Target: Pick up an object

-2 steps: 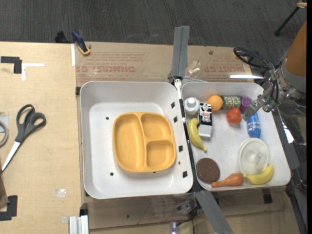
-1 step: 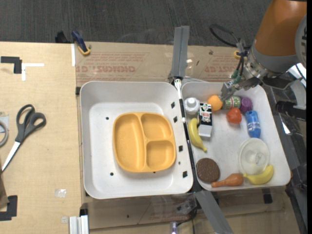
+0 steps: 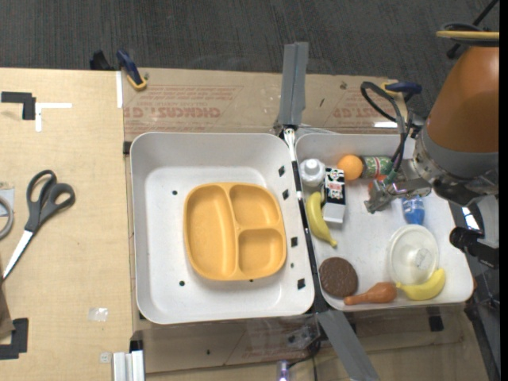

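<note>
Your gripper (image 3: 386, 190) sat low in the right bin (image 3: 361, 244), near its back. I couldn't tell its grip state from this angle, and nothing showed clearly between its tips. A blue bottle (image 3: 413, 209) lay just beside it on the right. An orange (image 3: 350, 167) and a green can (image 3: 379, 166) lay just behind. A milk carton (image 3: 335, 197) and a banana (image 3: 319, 219) were to its left, by the divider. Nearer the front were a clear lid (image 3: 413, 254), a second banana (image 3: 425, 286), a brown cookie (image 3: 339, 276) and a drumstick (image 3: 371, 294). The left bin (image 3: 159, 236) held a yellow tray (image 3: 235, 231). Scissors (image 3: 36, 213) lay on the bench.
</note>
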Controlling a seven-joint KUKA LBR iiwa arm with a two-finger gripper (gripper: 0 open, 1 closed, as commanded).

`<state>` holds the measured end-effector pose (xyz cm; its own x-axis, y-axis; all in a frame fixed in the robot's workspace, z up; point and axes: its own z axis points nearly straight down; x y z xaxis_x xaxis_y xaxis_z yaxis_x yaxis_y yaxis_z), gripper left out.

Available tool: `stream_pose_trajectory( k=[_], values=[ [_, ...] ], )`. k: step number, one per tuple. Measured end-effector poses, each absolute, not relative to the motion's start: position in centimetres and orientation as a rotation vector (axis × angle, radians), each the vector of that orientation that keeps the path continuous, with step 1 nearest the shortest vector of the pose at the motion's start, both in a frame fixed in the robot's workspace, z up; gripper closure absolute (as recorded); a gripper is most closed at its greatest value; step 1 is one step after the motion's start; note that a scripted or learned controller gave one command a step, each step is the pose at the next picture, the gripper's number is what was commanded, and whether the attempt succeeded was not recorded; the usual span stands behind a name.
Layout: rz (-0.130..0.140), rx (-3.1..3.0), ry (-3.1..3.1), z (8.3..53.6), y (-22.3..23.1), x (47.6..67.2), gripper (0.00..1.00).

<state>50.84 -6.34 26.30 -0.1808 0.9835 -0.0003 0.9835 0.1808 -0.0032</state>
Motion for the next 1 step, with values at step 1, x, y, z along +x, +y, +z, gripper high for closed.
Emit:
stream_pose_trajectory(
  k=[1],
  values=[
    [0.002,-1.84,-2.549,32.11,-13.88,47.9,1.0]
  ],
)
